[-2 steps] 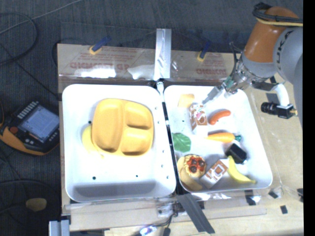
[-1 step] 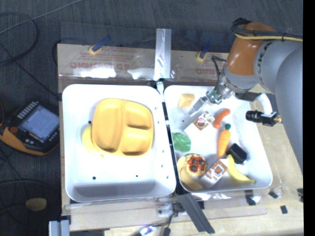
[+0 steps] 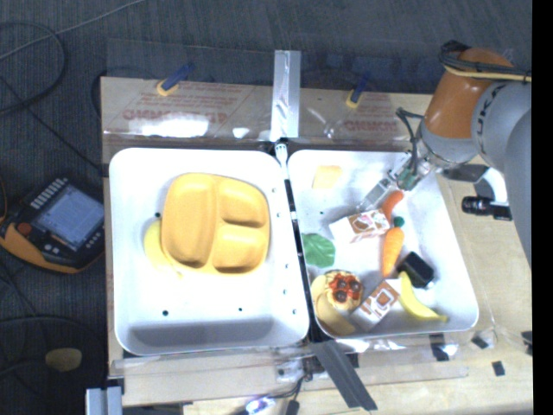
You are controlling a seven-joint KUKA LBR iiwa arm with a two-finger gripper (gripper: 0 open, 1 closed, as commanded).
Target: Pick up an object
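Observation:
My gripper point(image 3: 386, 190) reaches down into the back of the right bin point(image 3: 458, 258) from the upper right. It hangs just above a small orange carrot piece point(image 3: 392, 202) and a small printed carton point(image 3: 369, 224). A longer carrot point(image 3: 391, 249) lies in front of them. Nothing shows clearly held in the gripper.
The right bin also holds a pale cheese slice point(image 3: 327, 176), a green leaf toy point(image 3: 318, 249), a black block point(image 3: 416, 269), a banana point(image 3: 416, 303), a second carton point(image 3: 380, 301) and a small pizza point(image 3: 342, 287). A yellow divided plate point(image 3: 214, 223) lies in the left bin point(image 3: 130, 301).

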